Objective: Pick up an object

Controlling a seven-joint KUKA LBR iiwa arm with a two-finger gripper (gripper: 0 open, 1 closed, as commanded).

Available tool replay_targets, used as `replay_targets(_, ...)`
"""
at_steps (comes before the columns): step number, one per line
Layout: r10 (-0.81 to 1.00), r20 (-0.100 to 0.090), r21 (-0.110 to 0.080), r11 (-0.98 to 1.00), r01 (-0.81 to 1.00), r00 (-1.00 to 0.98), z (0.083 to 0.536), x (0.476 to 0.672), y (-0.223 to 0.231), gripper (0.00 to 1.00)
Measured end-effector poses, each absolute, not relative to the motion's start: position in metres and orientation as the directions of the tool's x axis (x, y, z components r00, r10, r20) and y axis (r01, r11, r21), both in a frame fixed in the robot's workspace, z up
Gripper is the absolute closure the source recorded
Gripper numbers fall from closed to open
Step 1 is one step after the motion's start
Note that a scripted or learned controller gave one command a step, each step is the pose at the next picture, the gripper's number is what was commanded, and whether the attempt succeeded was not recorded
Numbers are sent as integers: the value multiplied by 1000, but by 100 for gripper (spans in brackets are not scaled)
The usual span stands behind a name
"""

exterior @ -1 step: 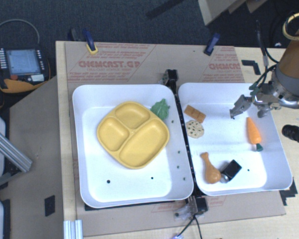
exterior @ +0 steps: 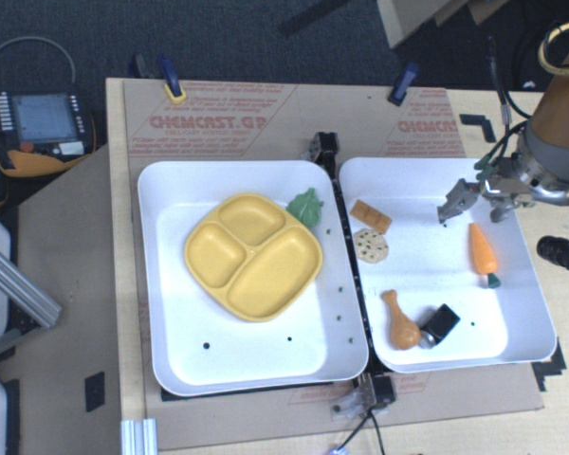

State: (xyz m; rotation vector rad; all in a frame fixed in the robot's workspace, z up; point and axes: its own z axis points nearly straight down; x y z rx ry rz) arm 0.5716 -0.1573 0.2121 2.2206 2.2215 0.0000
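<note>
My gripper [exterior: 472, 211] hovers over the far part of the right bin [exterior: 522, 349], its two fingers spread open with nothing between them. An orange carrot [exterior: 482, 250] lies just below it, close to the right finger. Further left in the same bin lie a brown cracker [exterior: 371, 217] and a round speckled cookie [exterior: 370, 245]. A toy chicken drumstick [exterior: 399, 320] and a small black block [exterior: 440, 323] rest near the bin's front edge.
The left bin [exterior: 171, 349] bears a yellow divided plate [exterior: 253, 254] with a green leafy piece [exterior: 306, 207] at its far right corner. A black divider [exterior: 346, 254] runs between the bins. A handheld controller [exterior: 38, 126] lies off the bench at left.
</note>
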Motion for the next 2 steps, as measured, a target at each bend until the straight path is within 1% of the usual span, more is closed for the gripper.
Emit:
replay_targets(1,1000,0,-2,0,1000,0,156,578,-161,0)
replay_targets(2,1000,2,-8,0,1000,0,93,581,-157,0)
